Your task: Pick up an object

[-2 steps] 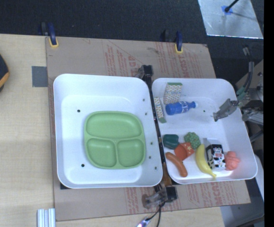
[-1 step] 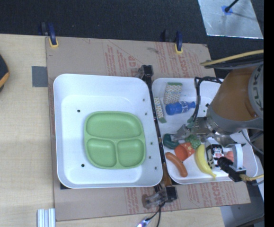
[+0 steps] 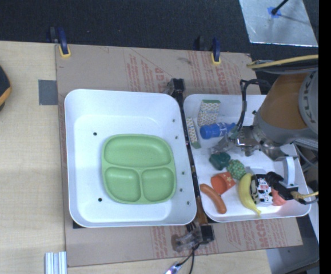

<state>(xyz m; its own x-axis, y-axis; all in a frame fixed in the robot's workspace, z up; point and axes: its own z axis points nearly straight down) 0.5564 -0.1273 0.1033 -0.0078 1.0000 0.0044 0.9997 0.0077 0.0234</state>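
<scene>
The tool (image 3: 229, 143) hung low over the right bin (image 3: 302, 213) beside the blue bottle (image 3: 214, 131) and dark green toy (image 3: 219, 161) (its opening I couldn't tell), and a clean pick looked to need centring on one before descending.

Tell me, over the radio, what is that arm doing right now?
Gripper low in right bin, above dark green toy; nothing seen held. Blue bottle close beside. Banana, hot dog untouched. Green tray in left bin.
</scene>
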